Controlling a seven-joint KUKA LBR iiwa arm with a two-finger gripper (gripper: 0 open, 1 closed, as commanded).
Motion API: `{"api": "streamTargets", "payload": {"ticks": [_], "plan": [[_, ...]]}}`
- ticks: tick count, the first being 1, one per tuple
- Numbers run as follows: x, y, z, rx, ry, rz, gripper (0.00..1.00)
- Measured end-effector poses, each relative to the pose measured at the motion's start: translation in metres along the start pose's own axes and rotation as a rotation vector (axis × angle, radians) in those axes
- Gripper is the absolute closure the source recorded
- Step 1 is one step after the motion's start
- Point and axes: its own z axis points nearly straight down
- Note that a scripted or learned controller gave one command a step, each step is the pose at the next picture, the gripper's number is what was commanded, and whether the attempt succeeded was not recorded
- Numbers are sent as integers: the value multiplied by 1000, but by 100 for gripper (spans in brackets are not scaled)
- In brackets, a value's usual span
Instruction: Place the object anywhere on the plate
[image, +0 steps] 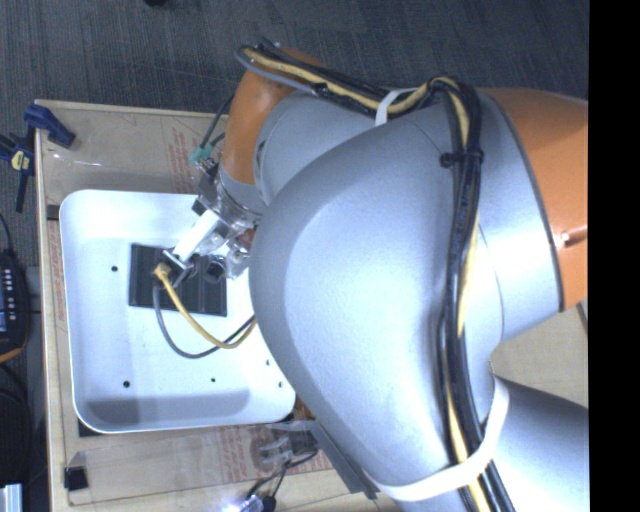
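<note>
A shallow white plastic bin (160, 412) sits on the left half of the pale wooden tabletop (120, 140). A flat black rectangular slab (145, 277) lies on the bin's floor near its middle. The grey robot arm with an orange band (400, 300) reaches in from the tabletop's right edge, and its jaws hang over the slab's right part. Whether they are wide or narrow cannot be told. A blue clamp (46, 121) grips the tabletop's far left corner.

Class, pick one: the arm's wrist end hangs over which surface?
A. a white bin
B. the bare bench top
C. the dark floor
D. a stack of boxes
A: the wrist reaches in from the right and ends above the white bin.
</note>
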Motion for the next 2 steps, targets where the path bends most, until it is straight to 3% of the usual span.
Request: {"api": "streamTargets", "payload": {"ticks": [1,2], "plan": [[16,49,-2,-3,7,218,100],[2,-48,59,1,1,5,100]]}}
